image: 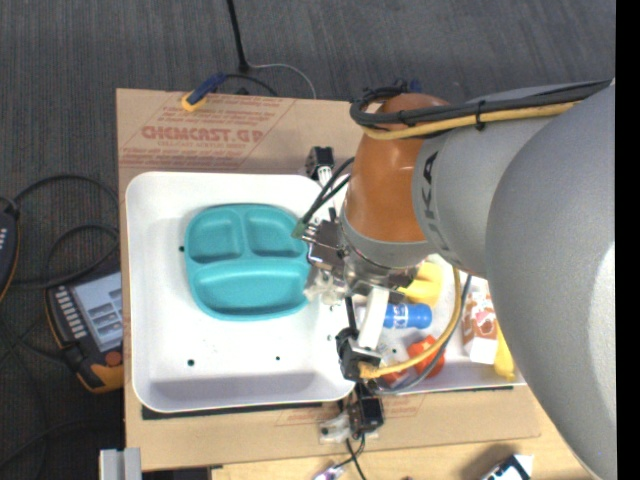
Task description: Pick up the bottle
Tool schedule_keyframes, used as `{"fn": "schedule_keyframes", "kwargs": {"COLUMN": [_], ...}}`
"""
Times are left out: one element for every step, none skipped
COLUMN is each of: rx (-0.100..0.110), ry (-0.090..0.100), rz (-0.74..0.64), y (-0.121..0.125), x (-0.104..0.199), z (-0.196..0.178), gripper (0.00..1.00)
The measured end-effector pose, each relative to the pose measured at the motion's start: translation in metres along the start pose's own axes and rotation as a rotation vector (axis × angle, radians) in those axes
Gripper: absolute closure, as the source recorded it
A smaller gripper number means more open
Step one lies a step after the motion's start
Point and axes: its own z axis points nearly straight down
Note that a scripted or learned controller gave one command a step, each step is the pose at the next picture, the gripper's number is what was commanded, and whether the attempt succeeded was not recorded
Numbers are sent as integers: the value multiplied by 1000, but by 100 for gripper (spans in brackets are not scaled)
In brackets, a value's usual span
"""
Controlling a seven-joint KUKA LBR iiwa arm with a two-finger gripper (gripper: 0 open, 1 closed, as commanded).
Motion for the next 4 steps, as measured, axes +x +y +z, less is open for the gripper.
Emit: {"fn": "schedule_keyframes", "kwargs": {"rx": [-3, -2, 1, 1], "ry": [0, -1, -1, 0], "rz": [-114, -115, -48, -49], "y": [29, 29, 45, 45], "x": [-78, -77, -124, -124], "z": [-65, -65, 50, 49], "gripper": [100, 0, 0, 0]}}
